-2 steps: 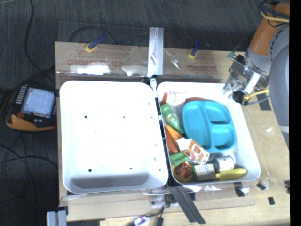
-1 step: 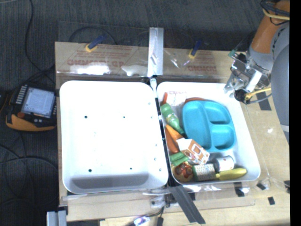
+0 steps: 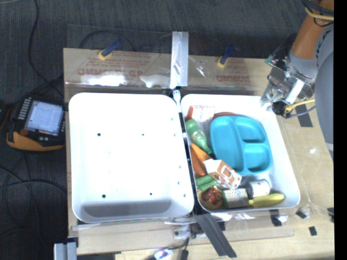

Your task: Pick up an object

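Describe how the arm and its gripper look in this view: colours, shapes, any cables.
The arm enters from the right as a thick, rounded grey tube, with an orange band above the wrist and a dark cable looping near the top. The gripper is a blocky cluster of silver-grey metal and black parts, with a thin yellowish piece sticking out beside it. The jaws are too small to make out.

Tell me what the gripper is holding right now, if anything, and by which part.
Nothing visible. The gripper sits beyond the right bin's far right corner, apart from the blue tray.
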Available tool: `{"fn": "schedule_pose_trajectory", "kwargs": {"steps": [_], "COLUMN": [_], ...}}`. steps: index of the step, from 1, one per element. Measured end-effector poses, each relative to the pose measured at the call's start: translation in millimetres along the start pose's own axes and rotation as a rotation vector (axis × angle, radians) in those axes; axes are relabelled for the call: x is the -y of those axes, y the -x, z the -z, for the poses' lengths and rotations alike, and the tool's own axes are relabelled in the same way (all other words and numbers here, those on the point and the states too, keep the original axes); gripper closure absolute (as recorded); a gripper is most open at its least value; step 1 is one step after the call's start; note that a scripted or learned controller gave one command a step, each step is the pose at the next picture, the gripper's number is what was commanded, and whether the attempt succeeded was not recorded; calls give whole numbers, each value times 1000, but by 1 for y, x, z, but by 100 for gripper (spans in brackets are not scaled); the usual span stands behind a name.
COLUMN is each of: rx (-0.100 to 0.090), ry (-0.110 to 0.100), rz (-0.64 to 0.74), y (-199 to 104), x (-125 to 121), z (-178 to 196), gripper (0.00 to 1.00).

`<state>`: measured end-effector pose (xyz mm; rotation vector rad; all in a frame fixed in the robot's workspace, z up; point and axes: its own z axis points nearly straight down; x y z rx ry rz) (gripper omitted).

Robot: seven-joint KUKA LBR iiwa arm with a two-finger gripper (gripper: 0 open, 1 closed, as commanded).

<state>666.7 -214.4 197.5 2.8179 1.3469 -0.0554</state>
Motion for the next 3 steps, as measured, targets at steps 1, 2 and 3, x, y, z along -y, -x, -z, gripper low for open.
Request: {"fn": "schedule_pose_trajectory", "kwargs": {"steps": [1, 2, 3], "rx": [-34, -35, -35], "ry": [-6, -11, -11], "rz": [-143, -401, -401], "y": [-11, 12, 12], "x": [34, 18, 18], "z": [-41, -8, -8], "gripper": [100, 100, 0]}}
